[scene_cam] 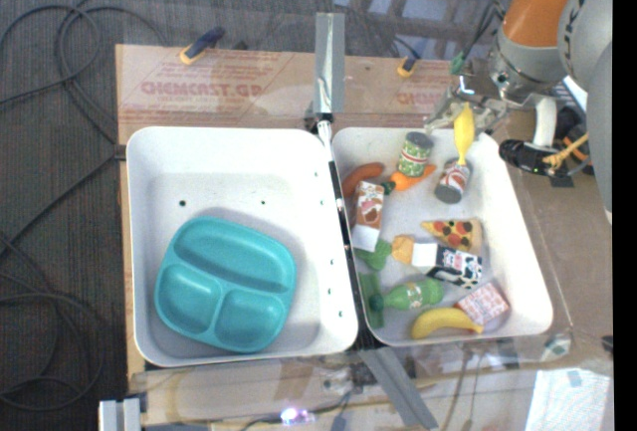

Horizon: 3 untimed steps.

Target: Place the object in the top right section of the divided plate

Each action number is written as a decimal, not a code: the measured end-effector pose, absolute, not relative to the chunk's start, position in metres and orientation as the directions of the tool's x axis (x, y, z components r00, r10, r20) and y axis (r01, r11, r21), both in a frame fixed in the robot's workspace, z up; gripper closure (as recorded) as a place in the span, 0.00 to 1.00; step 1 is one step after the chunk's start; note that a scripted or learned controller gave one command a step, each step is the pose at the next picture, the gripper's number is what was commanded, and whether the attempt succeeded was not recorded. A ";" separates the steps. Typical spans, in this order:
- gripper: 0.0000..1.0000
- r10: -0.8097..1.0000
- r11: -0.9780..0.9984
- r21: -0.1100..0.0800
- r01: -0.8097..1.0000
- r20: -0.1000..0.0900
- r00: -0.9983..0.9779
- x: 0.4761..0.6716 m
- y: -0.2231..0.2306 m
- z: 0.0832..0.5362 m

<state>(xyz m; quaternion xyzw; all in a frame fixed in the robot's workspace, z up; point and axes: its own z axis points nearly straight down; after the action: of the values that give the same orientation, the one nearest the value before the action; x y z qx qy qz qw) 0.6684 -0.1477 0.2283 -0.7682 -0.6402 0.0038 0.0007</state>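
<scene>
From the overhead camera we see the pincer (pixel 466 112) at the far edge of the right bin (pixel 528 260), its fingers closed around a slim yellow object (pixel 464 128) that hangs upright above the bin's rim. The teal divided plate (pixel 227 284) lies in the left bin (pixel 159 170) — well apart from the pincer. In the right bin lie a banana (pixel 445 323), a pizza slice (pixel 454 232), a small can (pixel 452 182) and other toy foods

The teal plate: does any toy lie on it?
No. The teal plate sits bare in the left bin, while the toys lie in the right bin.
</scene>
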 end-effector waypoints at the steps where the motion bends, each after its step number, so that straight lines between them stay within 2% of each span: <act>1: 1.00 0.978 -0.209 -0.008 0.978 -0.002 0.209 0.617 -0.065 0.193; 2: 1.00 0.945 -0.328 -0.005 0.945 -0.006 0.328 0.634 -0.037 0.419; 3: 1.00 0.919 -0.394 -0.009 0.919 -0.007 0.394 0.568 0.053 0.316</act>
<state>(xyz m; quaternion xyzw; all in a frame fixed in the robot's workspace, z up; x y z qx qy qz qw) 0.5682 0.0534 0.3164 -0.8350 -0.5503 0.0052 0.0020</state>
